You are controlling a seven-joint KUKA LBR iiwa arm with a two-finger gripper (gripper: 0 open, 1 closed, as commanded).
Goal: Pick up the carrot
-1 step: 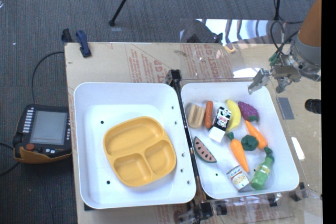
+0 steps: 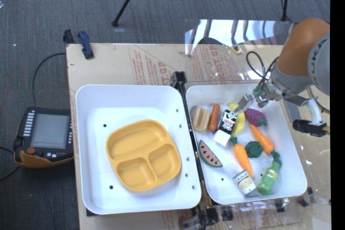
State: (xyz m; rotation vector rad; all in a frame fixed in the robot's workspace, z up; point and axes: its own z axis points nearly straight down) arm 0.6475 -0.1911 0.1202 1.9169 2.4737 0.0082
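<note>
Two carrots (image 2: 242,157) lie below the tool (image 2: 243,104), whose fingers look spread.

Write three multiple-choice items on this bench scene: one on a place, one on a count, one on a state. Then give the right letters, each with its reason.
1. Where does the yellow divided plate lie?
A. in the left bin
B. in the right bin
C. on the floor

2. How many carrots lie in the right bin?
A. none
B. two
C. five

3. How does the watermelon slice stand with the claw?
A. clamped in it
B. lying apart from it, near the bin's left wall
C. hanging above the bin

Key: 1 A, it sits inside the left bin. 2 B, one carrot and another show. 3 B, the slice rests on the bin floor, away from the claw.
</note>
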